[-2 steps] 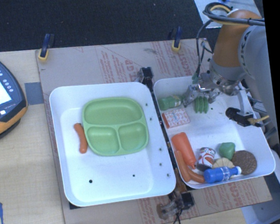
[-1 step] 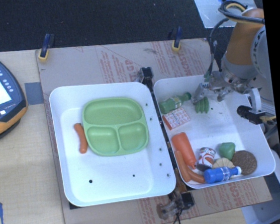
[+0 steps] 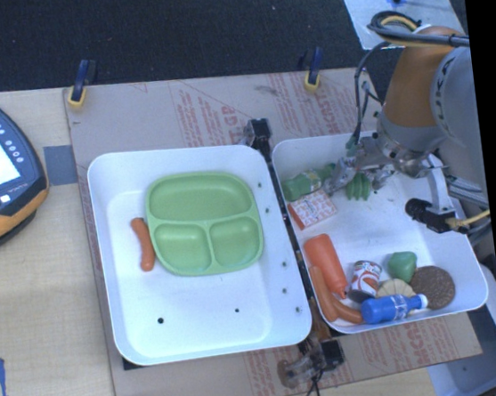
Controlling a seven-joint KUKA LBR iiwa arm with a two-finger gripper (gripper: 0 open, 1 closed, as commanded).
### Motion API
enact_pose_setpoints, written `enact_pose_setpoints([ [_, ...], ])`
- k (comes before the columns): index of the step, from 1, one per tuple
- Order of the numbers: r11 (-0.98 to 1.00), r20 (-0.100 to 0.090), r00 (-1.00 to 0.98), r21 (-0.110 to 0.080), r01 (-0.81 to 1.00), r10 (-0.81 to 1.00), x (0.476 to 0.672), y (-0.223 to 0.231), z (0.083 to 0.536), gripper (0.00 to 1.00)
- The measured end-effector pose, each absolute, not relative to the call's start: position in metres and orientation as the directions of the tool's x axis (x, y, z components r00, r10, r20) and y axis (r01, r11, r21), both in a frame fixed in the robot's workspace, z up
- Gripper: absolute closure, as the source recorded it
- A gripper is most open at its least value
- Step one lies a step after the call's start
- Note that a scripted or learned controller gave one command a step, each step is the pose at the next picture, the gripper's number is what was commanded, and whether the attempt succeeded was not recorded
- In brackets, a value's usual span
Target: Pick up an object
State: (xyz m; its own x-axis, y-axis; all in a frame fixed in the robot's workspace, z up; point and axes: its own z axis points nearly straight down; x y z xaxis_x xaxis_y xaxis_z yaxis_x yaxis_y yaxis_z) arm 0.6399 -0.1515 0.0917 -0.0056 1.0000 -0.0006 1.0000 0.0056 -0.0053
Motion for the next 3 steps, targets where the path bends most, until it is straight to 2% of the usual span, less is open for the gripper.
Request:
enact_pose_setpoints([
  [1, -0.003, -0.017, 0.002, -0.030, 1.000, 1.000, 0.649, -0.125, 0.091, 0.00],
  [2, 0.004, -0.002, -0.004, -0.005, 1.000, 1.000, 0.656, -0.138, 0.092, 0.00],
  [3, 0.003, -0.001, -0.003, -0.002, 1.000, 1.000, 0.656, -0.163, 0.092, 0.00],
])
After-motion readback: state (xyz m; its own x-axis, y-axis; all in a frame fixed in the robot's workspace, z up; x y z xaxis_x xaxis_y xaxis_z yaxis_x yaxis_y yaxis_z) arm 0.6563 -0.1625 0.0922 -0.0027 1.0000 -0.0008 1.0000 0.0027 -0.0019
